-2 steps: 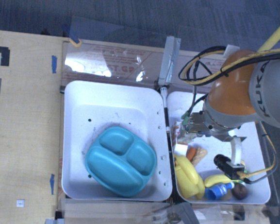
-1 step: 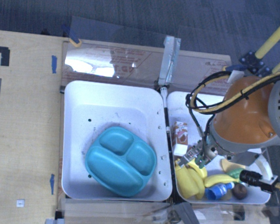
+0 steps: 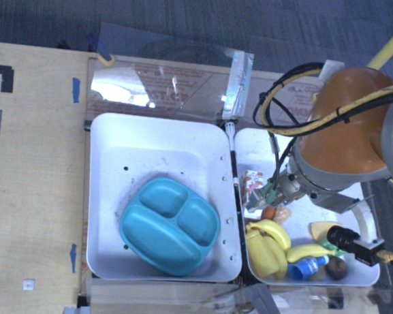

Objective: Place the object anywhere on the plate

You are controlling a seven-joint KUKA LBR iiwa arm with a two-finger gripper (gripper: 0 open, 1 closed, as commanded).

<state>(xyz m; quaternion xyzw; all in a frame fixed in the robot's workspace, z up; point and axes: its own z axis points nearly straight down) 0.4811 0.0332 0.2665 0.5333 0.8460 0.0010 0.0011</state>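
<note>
A blue sectioned plate (image 3: 170, 224) lies in the left white bin (image 3: 115, 146), toward its front. The right bin (image 3: 255, 148) holds a heap of toy food: a yellow pepper (image 3: 264, 256), a banana (image 3: 309, 252), a blue piece (image 3: 303, 268), a brown round piece (image 3: 337, 267) and a small orange-red item (image 3: 268, 212). My gripper (image 3: 273, 194) reaches down into the right bin, just above the orange-red item and next to a small printed packet (image 3: 253, 186). The arm's orange band (image 3: 346, 121) hangs over that bin and hides its back part.
A clear plastic sheet (image 3: 169, 82) stands behind the bins. A divider wall (image 3: 234, 190) separates the two bins. Black and yellow cables (image 3: 291, 93) loop off the wrist. Wooden bench (image 3: 24, 172) spreads to the left.
</note>
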